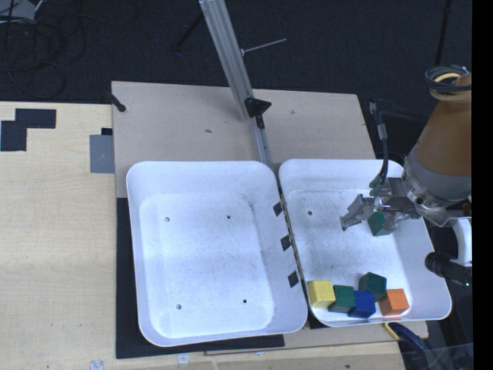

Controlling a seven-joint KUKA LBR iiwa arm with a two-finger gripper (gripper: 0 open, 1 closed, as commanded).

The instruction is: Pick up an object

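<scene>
Camera view: claw [368,219] grips a green block [377,223] (above right bin [323,183]).

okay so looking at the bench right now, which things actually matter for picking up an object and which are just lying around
Matter for the job:
- gripper, over the right bin
- dark green block at the gripper
- yellow block, green block, blue block, teal block, orange block along the right bin's near edge

Just lying about:
- left bin
- metal rail

White bins [202,177] hold yellow [321,292], green [343,297], blue [363,304], orange [394,302] blocks.
</scene>
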